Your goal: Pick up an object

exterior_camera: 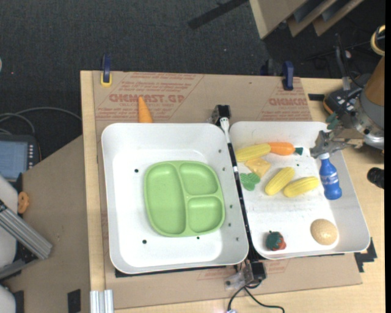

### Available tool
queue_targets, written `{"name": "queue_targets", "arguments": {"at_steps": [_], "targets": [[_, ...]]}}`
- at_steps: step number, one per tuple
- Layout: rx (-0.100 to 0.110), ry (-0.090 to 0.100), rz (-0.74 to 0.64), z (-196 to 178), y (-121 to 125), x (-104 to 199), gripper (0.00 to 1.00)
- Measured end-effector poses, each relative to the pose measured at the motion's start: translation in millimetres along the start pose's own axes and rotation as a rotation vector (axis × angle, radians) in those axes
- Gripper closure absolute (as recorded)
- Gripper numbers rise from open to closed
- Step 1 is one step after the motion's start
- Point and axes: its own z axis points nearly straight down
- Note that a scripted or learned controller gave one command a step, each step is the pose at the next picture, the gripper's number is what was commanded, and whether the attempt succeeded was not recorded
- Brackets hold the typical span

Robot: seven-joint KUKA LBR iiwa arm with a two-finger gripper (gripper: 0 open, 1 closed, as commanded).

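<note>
Dark blue-grey carpet floor point(153, 33) across top and left of view. Light wood bench point(55, 208) below, covered by printed cardboard sheet point(183, 92) with red lettering. Blue clamps point(106, 71) and point(287, 74) pin sheet at far edge. Grey cables point(43, 116) loop over carpet at left. Blue-screened device point(12, 159) at left edge, possibly tablet; too cropped to tell. Aluminium rail point(24, 235) lower left. Cardboard boxes point(299, 15) on floor top right. Light even, soft shadows.

Blue bottle point(330, 179) (white cap up) near right bin's far edge
</note>
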Motion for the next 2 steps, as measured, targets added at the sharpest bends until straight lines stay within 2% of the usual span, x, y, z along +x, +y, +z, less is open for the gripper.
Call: {"name": "queue_targets", "arguments": {"at_steps": [1,2], "targets": [[0.015,0.003,0.006,15.0,-9.4,-39.8,1.00],[0.014,0.004,0.003,14.4,-8.6,-37.3,0.00]]}}
